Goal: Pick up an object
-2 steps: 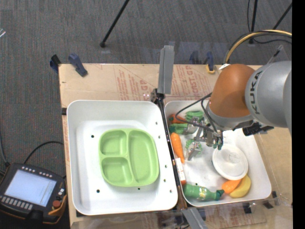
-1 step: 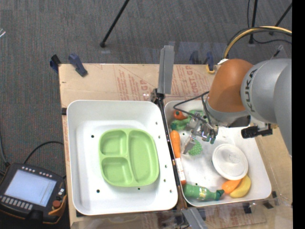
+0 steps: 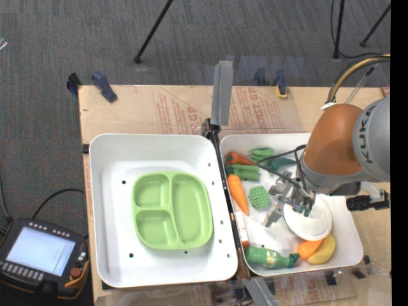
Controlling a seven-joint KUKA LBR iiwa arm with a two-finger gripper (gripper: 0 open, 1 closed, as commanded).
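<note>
My gripper (image 3: 273,204) hangs low over the middle of the right bin (image 3: 354,238), its fingers spread open with nothing between them. A knobbly green round toy (image 3: 258,197) lies just left of the fingers. A white round dish (image 3: 311,222) sits right beside the gripper on its lower right. A carrot (image 3: 238,194) lies along the bin's left side. At the front are a green bottle (image 3: 270,257), an orange piece (image 3: 309,248) and a yellow fruit (image 3: 324,250). Green toy vegetables (image 3: 246,171) and a teal item (image 3: 281,164) lie at the back.
The left bin (image 3: 108,190) holds a light green divided plate (image 3: 172,210). A grey post (image 3: 222,94) stands upright behind the gap between the bins. The arm's orange band (image 3: 335,148) looms over the right bin's back right. A teach pendant (image 3: 41,254) lies off the bench at lower left.
</note>
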